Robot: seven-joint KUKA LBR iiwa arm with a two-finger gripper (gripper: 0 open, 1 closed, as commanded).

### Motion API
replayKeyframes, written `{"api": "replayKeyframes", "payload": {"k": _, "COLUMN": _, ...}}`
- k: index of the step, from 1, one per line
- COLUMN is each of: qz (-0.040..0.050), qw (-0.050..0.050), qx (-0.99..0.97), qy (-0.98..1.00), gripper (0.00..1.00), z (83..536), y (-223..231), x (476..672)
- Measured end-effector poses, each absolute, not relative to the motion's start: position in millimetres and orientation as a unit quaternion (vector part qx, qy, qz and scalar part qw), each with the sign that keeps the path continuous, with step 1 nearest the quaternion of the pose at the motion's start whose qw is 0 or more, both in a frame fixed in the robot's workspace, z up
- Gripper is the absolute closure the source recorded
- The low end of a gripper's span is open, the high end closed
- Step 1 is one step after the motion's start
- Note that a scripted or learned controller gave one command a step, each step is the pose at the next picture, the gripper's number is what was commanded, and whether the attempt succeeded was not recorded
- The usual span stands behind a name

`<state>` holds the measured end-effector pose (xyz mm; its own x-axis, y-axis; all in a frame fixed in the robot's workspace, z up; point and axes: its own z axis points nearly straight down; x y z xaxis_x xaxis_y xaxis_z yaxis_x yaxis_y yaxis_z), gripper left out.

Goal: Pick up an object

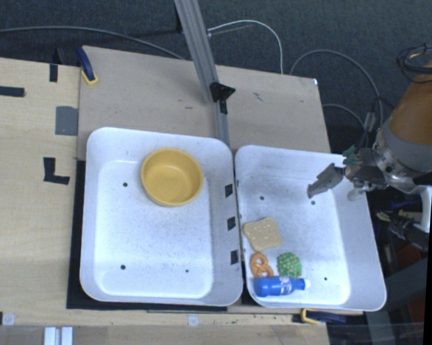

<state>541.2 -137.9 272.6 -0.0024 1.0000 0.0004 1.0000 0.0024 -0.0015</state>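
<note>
My gripper hovers over the upper right part of the right bin, above bare floor, with nothing seen in it. Four small things lie in that bin's lower left area: a tan toast-shaped piece, an orange pretzel-like ring, a green bumpy ball and a blue bottle lying on its side against the front wall. All of them sit well below and to the left of the gripper. A yellow bowl stands upright in the left bin, near its back.
A grey slanted pole with a black clamp crosses the bench behind the bins. Cables loop over the dark floor at the back right. A blue-and-yellow clamp sits at the bench's far left corner.
</note>
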Motion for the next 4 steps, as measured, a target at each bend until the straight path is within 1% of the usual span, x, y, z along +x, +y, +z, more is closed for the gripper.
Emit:
{"api": "replayKeyframes", "payload": {"k": 1, "qz": 0.0005, "qw": 0.001, "qx": -0.706, "qy": -0.708, "gripper": 0.0, "z": 273, "y": -138, "x": 541.1}}
{"api": "replayKeyframes", "payload": {"k": 3, "qz": 0.0027, "qw": 0.003, "qx": -0.707, "qy": -0.707, "gripper": 0.0, "z": 153, "y": -151, "x": 529.8}}
{"api": "replayKeyframes", "payload": {"k": 4, "qz": 0.0001, "qw": 0.0, "qx": -0.707, "qy": -0.707, "gripper": 0.0, "z": 97, "y": -150, "x": 538.3}}
